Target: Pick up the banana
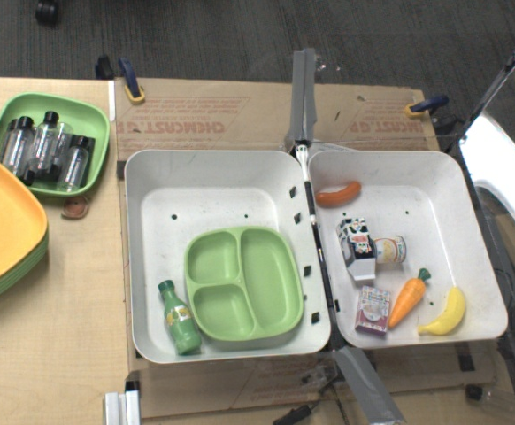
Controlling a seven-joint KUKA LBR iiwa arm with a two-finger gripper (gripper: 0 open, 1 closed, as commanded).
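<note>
Right bin [443, 171]: the banana [445, 313] lies in the near right corner, close to the bin wall, its curve opening upward toward the far side. Just to its left lies a toy carrot [407, 298] with its green top pointing to the far right; the two are near but apart. Left of the carrot is a small pink carton [372, 311]. Toward the middle of this bin, a black-and-white milk carton [357, 248] lies touching a small can [390, 250] on its right. A sausage [338, 193] rests near the far left corner.

Left bin [213, 180]: a green three-compartment tray [242, 283] sits in the near half. A green bottle [179, 317] lies just beside the tray's left edge, in the near left corner.

On the counter [54, 343] to the left of the bins: a stack of orange plates [5, 237] at the edge of view, and behind it a green dish [49, 144] holding several dark-capped vials.

State of the fingers: cannot be told from this view.
</note>
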